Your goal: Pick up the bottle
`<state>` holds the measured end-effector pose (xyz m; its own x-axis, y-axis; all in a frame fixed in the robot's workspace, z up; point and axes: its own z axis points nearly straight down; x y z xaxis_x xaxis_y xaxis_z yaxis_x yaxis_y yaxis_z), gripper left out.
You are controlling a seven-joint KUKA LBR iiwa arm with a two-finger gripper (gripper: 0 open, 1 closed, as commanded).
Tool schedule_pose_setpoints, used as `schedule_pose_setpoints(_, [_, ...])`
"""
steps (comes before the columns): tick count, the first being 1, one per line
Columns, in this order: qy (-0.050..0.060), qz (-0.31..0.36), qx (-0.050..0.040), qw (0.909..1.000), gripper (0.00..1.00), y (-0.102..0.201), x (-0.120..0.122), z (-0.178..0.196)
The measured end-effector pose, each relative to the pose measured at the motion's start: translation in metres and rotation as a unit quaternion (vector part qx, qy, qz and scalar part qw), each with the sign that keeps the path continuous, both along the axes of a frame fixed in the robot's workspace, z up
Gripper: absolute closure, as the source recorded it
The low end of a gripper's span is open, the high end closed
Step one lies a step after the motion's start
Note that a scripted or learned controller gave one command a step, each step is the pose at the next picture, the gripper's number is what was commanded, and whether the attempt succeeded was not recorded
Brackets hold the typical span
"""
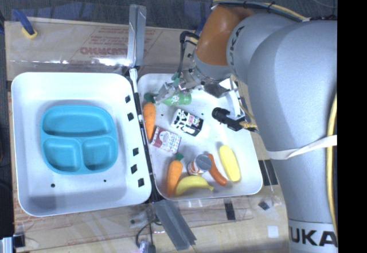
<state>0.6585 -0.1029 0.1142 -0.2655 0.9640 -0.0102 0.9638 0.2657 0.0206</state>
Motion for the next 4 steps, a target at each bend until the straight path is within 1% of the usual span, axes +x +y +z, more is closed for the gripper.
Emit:
schedule_pose_setpoints(1, [-0.003, 0.001, -0.0015, 1.0000, 1.00, -0.001, 0.002, 0.013])
schedule_pose_setpoints(2, [-0.003, 0.001, -0.0015, 1.0000, 0.00, -0.001, 0.002, 0.013])
schedule_pose_setpoints(3, [-0.008, 0.087, -0.0063, 0.9962, 0.00, -0.006, -0.010, -0.002])
schedule_pose_setpoints(4, [-0.008, 0.088, -0.0068, 0.9961, 1.00, -0.006, -0.010, 0.010])
